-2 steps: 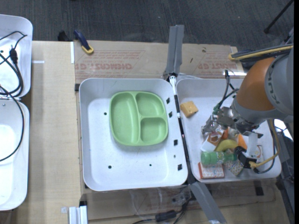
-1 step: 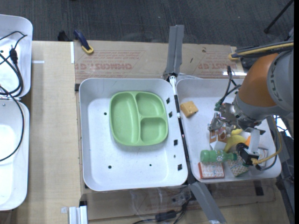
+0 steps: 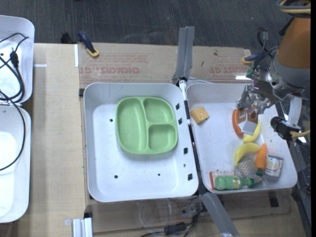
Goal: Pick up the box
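Observation:
A small flat box with a red and white face lies at the front of the right bin, partly covered by a green bottle lying across it. My gripper hangs over the back right of that bin, well behind the box. It is close above a small brown item and right of an orange sausage shape. The arm's orange band is at the top right.
The right bin also holds a tan cracker, a yellow wedge, a banana, a carrot, a can and a mesh item. A green divided plate lies in the left bin.

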Controlling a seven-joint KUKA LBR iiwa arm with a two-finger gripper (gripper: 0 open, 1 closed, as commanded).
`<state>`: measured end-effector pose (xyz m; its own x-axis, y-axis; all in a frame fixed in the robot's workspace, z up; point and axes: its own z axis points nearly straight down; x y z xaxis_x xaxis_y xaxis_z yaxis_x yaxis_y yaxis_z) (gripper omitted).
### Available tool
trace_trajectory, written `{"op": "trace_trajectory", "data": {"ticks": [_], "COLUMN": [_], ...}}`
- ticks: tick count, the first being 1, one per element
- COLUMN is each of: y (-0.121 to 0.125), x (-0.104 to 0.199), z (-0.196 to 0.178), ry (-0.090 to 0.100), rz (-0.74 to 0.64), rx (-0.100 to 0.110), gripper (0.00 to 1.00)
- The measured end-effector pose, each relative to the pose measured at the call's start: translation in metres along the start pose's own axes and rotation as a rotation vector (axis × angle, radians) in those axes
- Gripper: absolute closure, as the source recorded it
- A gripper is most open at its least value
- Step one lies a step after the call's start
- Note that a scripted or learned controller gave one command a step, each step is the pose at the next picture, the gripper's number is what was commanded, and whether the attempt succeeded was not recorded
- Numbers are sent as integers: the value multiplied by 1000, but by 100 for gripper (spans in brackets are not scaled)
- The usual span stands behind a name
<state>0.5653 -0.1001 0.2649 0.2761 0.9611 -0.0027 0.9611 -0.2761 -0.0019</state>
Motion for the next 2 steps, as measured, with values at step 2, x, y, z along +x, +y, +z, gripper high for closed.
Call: {"op": "trace_trajectory", "data": {"ticks": [2], "y": [51], "x": [89], "z": [-175], "ry": [-1], "rz": [17], "rx": [1], "gripper": [100]}}
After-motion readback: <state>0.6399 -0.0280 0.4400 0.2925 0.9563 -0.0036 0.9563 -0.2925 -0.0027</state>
